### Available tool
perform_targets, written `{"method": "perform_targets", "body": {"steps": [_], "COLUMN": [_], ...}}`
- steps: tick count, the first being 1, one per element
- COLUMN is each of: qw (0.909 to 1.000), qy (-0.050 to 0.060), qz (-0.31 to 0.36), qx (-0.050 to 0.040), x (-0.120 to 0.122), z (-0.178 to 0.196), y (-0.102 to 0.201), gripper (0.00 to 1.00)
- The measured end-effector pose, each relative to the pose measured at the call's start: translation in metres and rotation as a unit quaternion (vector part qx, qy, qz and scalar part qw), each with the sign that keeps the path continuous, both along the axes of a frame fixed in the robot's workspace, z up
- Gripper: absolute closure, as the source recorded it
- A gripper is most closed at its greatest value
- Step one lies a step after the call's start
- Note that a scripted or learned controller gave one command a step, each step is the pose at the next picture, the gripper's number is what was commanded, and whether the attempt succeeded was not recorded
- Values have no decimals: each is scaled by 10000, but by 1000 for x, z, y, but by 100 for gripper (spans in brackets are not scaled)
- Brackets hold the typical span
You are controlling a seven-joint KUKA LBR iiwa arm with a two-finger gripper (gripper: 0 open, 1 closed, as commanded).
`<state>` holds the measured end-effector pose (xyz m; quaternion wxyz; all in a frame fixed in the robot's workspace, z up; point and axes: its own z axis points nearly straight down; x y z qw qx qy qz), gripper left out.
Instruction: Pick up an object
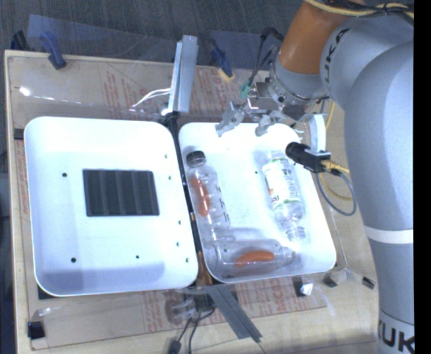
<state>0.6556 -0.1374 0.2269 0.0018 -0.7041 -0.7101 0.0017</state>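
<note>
Three clear plastic bottles lie in the right bin. One with a black cap and an orange label lies along the bin's left wall. Another with an orange label rests across the near end. A bottle with a white label lies on the right side. My gripper hangs over the far edge of the right bin, open, with nothing between its fingers. It is above and beyond the bottles, touching none of them.
The left bin holds a dark ribbed rectangular pad in its middle. A metal divider post stands between the bins at the far side. Blue clamps grip the bench's back edge.
</note>
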Motion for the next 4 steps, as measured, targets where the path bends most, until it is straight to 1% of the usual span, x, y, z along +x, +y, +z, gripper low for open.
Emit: {"method": "perform_targets", "body": {"steps": [1, 2, 3, 4], "qw": [9959, 9934, 9924, 9905], "qy": [-7, 4, 9, 6], "qz": [902, 1146, 1227, 1373], "qx": [2, 13, 16, 20], "x": [-57, -69, -73, -65], "z": [-58, -62, -62, -76], "y": [-74, -71, -71, -71], "gripper": [0, 0, 0, 0]}}
